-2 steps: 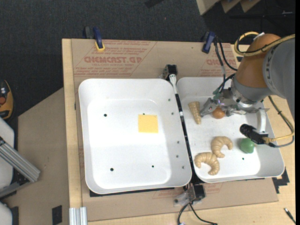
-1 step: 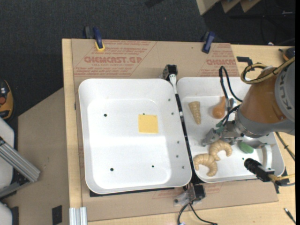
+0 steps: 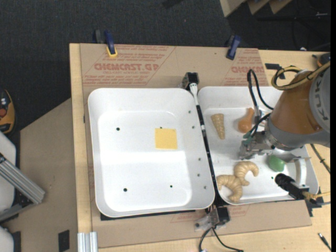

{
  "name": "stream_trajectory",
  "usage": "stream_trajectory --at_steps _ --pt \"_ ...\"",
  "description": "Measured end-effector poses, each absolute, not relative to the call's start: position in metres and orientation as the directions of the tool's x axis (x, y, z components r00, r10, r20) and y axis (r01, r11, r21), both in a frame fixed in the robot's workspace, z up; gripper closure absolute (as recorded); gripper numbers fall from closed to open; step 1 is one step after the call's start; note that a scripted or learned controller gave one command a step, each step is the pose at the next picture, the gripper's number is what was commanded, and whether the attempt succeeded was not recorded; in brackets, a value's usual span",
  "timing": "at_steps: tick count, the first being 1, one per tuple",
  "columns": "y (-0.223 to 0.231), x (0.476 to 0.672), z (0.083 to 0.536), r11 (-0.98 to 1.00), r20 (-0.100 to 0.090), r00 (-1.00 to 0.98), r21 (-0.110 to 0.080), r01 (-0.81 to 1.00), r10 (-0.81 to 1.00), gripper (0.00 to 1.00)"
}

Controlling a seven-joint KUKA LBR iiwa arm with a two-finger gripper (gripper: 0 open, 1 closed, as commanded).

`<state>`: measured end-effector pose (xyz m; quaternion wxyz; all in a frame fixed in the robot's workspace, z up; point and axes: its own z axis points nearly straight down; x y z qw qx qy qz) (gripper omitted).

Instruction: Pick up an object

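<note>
My gripper [image 3: 248,147] hangs low over the middle of the right bin [image 3: 226,97], on the grey arm with its orange band. Just below it lies a tan croissant [image 3: 245,169], and a second tan pastry [image 3: 231,185] rests by the bin's front rim. An orange piece [image 3: 245,121] sits just behind the gripper, with a beige cone [image 3: 218,125] to its left. A green ball [image 3: 275,163] lies to the gripper's right, partly under the wrist. None of these things is seen inside the gripper.
A yellow cheese slice [image 3: 166,138] lies alone in the middle of the left bin [image 3: 105,156]. A black divider [image 3: 202,135] runs between the bins. Blue clamps [image 3: 232,46] hold the cardboard base at the back.
</note>
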<state>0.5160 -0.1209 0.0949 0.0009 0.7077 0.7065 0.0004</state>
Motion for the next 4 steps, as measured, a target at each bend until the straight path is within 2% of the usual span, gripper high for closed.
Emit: stream_trajectory --at_steps 1,2,3,4 --pt "-0.074 0.547 0.283 0.007 -0.001 -0.007 0.021 1.0 1.0 1.0" --pt "-0.009 0.488 0.515 0.007 0.002 -0.007 0.023 1.0 1.0 1.0" --pt "0.038 0.478 0.409 0.005 0.0 -0.005 -0.011 1.0 1.0 1.0" --pt "0.047 0.48 0.542 0.003 0.002 -0.003 0.018 1.0 1.0 1.0"
